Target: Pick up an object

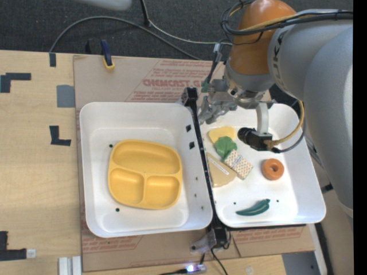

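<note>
white bins (92,153) — hand (209,116) hangs over the shared rim

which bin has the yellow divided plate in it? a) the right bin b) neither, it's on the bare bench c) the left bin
c: the yellow divided plate lies flat inside the left bin, while the right bin holds the small things such as the donut and the green pepper.

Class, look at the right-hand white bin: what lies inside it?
A pale yellow flat piece, green broccoli toy, patterned block, orange doughnut and dark green pepper; the arm covers its far end.
</note>
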### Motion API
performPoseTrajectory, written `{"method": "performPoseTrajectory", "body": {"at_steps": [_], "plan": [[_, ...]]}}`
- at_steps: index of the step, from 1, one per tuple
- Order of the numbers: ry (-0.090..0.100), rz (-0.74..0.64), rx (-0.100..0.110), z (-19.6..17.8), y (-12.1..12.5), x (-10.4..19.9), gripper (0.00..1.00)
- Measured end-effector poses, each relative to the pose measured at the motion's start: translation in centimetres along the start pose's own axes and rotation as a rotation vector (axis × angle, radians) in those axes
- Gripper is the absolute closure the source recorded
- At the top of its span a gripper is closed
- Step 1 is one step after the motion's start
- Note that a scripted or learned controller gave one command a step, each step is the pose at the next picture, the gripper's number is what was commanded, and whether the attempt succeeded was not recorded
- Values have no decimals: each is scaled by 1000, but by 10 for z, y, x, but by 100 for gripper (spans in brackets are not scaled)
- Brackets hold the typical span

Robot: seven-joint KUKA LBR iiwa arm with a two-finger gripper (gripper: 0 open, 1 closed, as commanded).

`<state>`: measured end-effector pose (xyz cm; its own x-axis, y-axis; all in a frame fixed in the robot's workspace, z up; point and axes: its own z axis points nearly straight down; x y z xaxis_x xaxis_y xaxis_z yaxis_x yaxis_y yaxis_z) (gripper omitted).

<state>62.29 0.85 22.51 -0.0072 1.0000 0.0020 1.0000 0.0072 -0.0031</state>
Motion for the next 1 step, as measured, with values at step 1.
{"method": "performPoseTrajectory", "body": {"at_steps": [1], "plan": [[0, 0, -2, -9, -1, 55, 100]]}}
